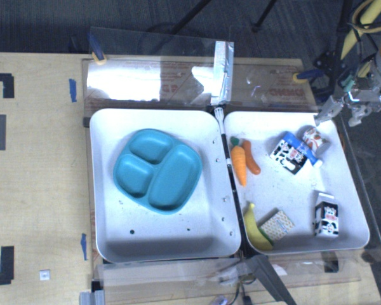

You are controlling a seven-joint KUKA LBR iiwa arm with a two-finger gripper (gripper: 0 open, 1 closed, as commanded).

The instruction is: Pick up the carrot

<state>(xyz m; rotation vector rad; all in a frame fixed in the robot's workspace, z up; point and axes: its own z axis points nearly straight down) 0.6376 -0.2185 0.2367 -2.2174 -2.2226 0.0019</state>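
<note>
Carrot [240, 162] beside right bin's [355, 189] divider

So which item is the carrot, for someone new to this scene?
Look in the right bin, at its left wall. The carrot lies there lengthwise: orange and tapered, with a green top, beside a shorter orange-red piece; the banana below is yellow.

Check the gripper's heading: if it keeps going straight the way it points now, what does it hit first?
The gripper points down-left into the right bin. First in that line looks like the blue-and-white carton lying just past the tip, not the carrot. Height is unclear, so it might pass above.
</note>
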